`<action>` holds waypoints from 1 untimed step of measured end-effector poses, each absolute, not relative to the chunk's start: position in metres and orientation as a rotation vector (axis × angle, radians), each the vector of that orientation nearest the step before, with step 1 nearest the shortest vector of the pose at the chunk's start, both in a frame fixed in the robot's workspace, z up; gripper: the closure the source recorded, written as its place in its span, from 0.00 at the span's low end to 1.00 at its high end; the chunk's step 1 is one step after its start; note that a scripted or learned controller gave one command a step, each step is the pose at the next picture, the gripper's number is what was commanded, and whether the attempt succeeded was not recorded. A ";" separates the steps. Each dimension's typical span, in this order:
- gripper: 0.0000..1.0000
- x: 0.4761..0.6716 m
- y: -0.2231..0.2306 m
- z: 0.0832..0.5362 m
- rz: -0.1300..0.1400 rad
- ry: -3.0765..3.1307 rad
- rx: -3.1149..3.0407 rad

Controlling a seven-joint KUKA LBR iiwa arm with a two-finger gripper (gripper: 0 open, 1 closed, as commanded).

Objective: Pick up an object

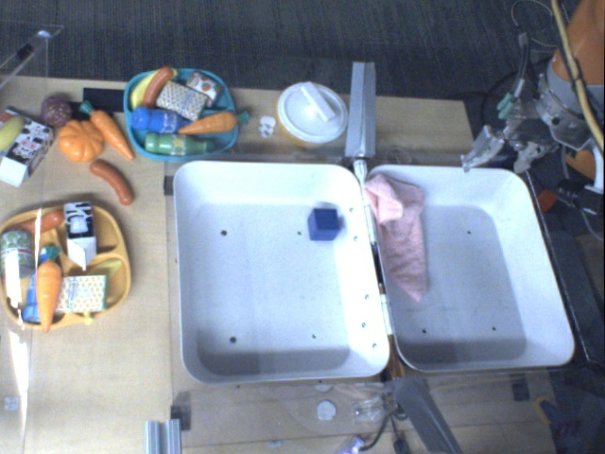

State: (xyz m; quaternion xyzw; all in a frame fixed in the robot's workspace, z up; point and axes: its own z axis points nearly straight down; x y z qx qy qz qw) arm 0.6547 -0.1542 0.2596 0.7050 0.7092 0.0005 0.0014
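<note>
In the left bin (274, 348): blue block (324, 222).
Right bin (492, 348): pink cloth (402, 235). Tool (496, 145) above its rim, grip state unclear. No legible writing.

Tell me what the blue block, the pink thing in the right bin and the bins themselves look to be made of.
Blue block: probably foam or matte plastic; flat dark blue, no shine, squared edges. Too small to be sure.
Pink cloth: soft fabric, likely terry or fleece; it lies crumpled and folded against the right bin's left wall, with a fuzzy surface.
Bins: apparently smooth moulded plastic, white, with rounded corners and a faint sheen.
</note>
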 end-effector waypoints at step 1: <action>0.00 0.615 -0.133 0.144 0.001 2.298 2.141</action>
